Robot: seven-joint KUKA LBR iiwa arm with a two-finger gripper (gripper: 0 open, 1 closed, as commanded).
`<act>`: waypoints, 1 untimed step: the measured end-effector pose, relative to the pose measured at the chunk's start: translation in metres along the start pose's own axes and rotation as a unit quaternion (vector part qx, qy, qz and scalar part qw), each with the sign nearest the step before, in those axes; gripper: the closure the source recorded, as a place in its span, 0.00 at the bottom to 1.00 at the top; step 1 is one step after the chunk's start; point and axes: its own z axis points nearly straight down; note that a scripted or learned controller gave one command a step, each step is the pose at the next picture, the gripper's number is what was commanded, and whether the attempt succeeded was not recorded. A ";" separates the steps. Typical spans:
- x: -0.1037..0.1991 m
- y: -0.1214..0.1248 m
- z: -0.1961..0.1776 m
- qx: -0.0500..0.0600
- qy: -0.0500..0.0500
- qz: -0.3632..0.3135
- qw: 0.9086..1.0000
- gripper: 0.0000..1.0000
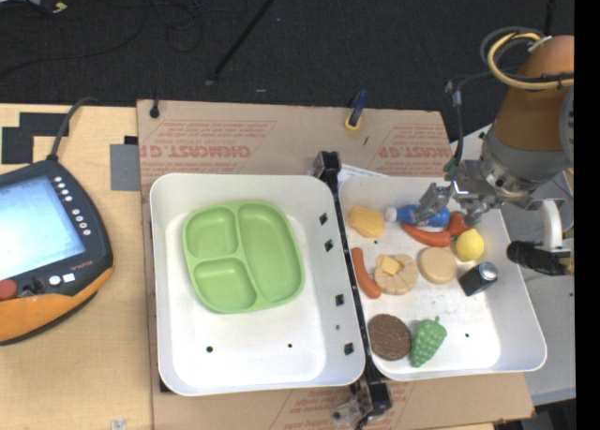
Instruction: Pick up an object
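camera view looks down at a slant on the counter (234, 142), where two white bins sit side by side. the left bin (178, 325) carries a green divided tray (244, 257). the right bin (511, 344) carries a heap of toy food, and the arm (530, 110) comes in over its upper right corner.

the jaws (436, 203) hang low at the upper middle of the right bin, just above a blue piece (419, 215) and the left end of a red-orange long piece (427, 234). whether they are released or clenched i cannot tell, because the metal parts overlap the toys and no gap is clear; i see nothing surely held between them.

the nearest candidate, in my judgement, is the blue piece together with the red-orange one, lying directly under and slightly to the lower right of the jaws. the red-orange piece runs its long axis from upper left to lower right, toward the yellow lemon (469, 246). so a straight descent looks like enough, with the closing direction set across that axis.

other things lie further: a yellow round food (367, 222) to the left, a tan disc (437, 265) below, a sausage (365, 274), a brown cookie (388, 335) and green grapes (427, 341) near the bottom edge. the crowding around the lemon could make the grasp slip.
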 end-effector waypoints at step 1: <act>0.000 0.002 -0.006 -0.005 -0.001 -0.001 1.000 0.00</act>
